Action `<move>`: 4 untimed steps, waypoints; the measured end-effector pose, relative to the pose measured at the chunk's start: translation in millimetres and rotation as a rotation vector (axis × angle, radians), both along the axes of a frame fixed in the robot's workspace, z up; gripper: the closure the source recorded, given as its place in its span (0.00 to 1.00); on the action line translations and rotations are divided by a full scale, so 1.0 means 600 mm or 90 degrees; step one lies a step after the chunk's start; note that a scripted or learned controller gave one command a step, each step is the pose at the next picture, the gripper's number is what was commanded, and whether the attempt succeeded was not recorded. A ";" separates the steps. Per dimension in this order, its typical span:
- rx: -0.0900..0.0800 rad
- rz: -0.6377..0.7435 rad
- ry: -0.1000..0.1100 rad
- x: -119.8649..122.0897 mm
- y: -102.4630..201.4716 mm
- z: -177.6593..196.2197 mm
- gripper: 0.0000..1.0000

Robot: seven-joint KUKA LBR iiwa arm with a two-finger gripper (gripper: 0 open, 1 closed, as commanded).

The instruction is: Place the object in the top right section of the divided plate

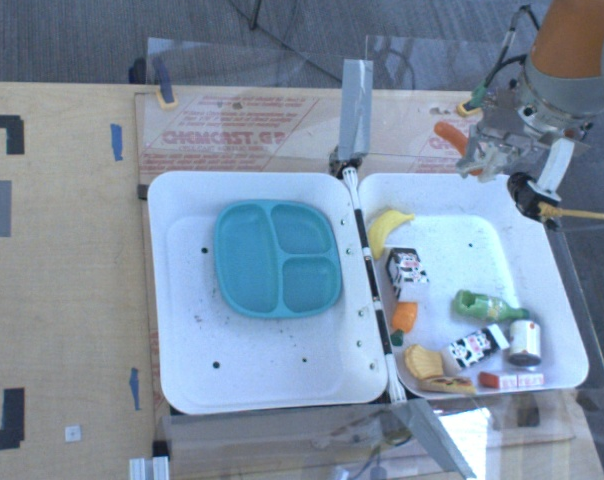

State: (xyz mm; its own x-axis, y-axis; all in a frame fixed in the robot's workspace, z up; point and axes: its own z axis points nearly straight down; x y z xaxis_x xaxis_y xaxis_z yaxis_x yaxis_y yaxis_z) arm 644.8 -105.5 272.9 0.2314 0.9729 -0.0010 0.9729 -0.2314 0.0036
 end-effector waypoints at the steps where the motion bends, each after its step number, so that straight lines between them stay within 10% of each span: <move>1: 0.001 0.083 0.003 -0.047 0.089 -0.148 1.00; 2: 0.002 0.098 0.003 -0.144 0.198 -0.148 1.00; 3: 0.002 0.102 0.004 -0.193 0.070 -0.148 1.00; 4: 0.001 0.115 0.003 -0.193 0.197 -0.148 1.00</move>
